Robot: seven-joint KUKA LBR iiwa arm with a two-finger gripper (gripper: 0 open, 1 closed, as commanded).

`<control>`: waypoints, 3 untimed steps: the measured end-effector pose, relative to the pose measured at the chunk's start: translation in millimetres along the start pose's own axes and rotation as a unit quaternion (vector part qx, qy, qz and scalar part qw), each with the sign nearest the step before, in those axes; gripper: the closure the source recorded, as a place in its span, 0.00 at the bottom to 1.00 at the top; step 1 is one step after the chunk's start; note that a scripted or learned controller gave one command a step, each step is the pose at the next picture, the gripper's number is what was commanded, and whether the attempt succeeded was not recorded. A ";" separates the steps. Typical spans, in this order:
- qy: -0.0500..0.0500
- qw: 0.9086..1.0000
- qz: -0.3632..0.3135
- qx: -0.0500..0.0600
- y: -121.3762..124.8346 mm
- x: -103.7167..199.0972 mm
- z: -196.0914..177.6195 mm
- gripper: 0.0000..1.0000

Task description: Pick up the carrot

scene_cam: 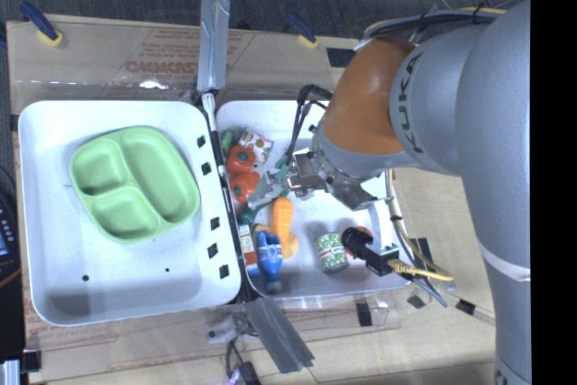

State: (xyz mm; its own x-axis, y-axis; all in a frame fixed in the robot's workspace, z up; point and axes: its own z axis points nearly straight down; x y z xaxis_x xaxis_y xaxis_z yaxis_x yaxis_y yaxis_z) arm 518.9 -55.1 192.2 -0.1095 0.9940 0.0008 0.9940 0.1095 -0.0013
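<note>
Carrot [284, 224] near right bin's [270, 114] left wall — tool [273, 185] just above.

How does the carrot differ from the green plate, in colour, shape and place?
The carrot is orange; the green plate is pale green. The carrot is a slim, long piece; the plate is wide, with three compartments. The carrot lies in the right bin among other items; the plate lies alone in the left bin.
</note>
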 end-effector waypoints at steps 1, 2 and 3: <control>-0.001 1.000 0.022 0.000 2.7 -74.4 100.9 0.00; 0.000 1.000 0.020 0.003 2.0 -73.7 92.2 1.00; 0.000 0.996 0.094 0.001 2.6 4.5 0.8 1.00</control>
